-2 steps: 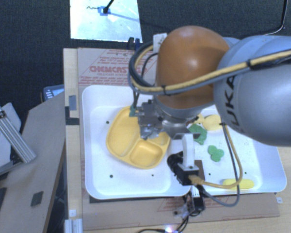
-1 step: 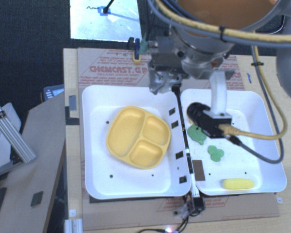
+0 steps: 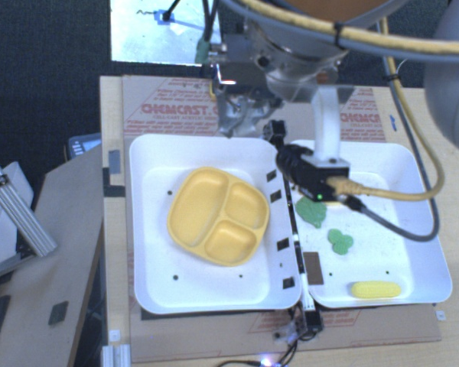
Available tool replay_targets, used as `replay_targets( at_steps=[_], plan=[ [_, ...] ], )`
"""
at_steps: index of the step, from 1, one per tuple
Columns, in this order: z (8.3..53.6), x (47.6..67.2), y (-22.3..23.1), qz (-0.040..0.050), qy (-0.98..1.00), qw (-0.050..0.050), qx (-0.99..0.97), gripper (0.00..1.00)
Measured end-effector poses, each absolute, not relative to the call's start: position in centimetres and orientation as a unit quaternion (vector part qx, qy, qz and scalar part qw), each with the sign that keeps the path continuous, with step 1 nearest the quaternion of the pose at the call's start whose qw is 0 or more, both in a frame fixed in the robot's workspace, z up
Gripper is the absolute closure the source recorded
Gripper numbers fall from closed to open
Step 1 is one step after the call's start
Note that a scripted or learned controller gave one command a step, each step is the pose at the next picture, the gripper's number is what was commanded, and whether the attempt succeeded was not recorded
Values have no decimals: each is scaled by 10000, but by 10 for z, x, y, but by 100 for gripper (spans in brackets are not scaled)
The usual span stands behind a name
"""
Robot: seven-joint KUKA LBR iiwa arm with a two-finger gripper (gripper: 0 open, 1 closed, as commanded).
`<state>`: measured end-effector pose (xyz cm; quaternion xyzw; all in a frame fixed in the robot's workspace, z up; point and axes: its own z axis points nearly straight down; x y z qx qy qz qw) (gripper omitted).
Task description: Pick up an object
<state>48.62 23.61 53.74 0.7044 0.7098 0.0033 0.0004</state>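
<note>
Two shallow white bins side by side on the counter (image 3: pixel 111 102). In the left bin (image 3: pixel 149 281), near its middle, a yellow divided plate (image 3: pixel 218 216), lying flat. In the right bin (image 3: pixel 398 262), a green leafy piece (image 3: pixel 314 213) close to the left wall, a smaller green piece (image 3: pixel 339 241) near it toward the near edge, not touching it, and a yellow corn cob (image 3: pixel 375 289) lying along the near edge, well apart from both. Reaching in over the far edge of the left bin, by its far right corner, the arm (image 3: pixel 291 60), with the jaws blurred above the rim. Cannot tell whether open, closed or gripping anything.
</note>
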Motion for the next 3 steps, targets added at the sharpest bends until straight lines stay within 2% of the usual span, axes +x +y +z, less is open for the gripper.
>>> replay_targets(
  at_steps=[3],
  plan=[
    [535,486,235,7,7098,-1,7044,100]
  ],
)
